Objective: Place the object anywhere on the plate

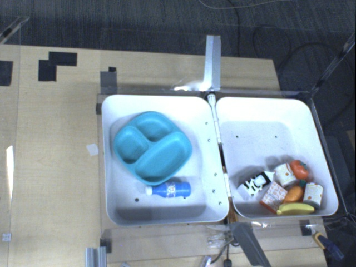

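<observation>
**Two white bins on a bench, a blue plate in the left one and small items in both**

Nearest in the scene, a grey metal strut (251,250) was seen at the bench's (50,177) near edge, below the gap between the bins.

In the left bin (111,204), a small blue bottle with a white cap (168,190) was laid on its side close to the near wall. It was placed just beside the near rim of the plate; whether the two touched could not be told.

In the right bin (261,127), a cluster of small items was gathered in the near right corner. A yellow banana (296,208) was found nearest, against the near wall. Just behind it, a red and white box (273,196), an orange item (293,193) and a white can (313,192) were packed together. A black and white item (256,183) was set to their left. A white cup (285,174) and a red-orange round piece (300,169) were placed at the far side of the cluster.

Farther back in the left bin, the blue divided plate (151,146) was laid flat, with nothing resting on it.

Beyond the bins, an upright metal post (213,60) was fixed at the join, and a black cable (233,10) was trailed over dark floor.

Which item was the task's object could not be told; all lay off the plate. The state of the gripper could not be told.
</observation>
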Action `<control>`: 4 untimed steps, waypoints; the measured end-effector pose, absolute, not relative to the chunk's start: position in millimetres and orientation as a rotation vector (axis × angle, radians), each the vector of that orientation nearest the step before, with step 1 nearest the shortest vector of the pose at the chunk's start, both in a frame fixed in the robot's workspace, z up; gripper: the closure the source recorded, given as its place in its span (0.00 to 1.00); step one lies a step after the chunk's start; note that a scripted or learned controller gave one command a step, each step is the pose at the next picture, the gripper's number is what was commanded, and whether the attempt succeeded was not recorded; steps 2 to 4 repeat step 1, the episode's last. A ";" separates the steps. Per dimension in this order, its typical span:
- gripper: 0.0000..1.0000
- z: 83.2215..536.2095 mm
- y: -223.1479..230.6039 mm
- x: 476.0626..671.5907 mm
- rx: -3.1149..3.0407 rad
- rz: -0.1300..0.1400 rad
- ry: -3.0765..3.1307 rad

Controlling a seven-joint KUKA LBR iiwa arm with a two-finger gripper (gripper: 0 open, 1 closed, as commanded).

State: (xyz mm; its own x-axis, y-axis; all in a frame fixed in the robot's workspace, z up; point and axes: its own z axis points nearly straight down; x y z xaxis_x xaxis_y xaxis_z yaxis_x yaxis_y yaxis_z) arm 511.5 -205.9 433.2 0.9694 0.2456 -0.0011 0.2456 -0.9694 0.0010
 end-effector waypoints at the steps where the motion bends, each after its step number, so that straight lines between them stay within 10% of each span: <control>1: 1.00 432.7 -206.0 487.7 3.124 -0.004 0.330; 4: 1.00 432.7 -206.0 487.7 3.124 -0.004 0.330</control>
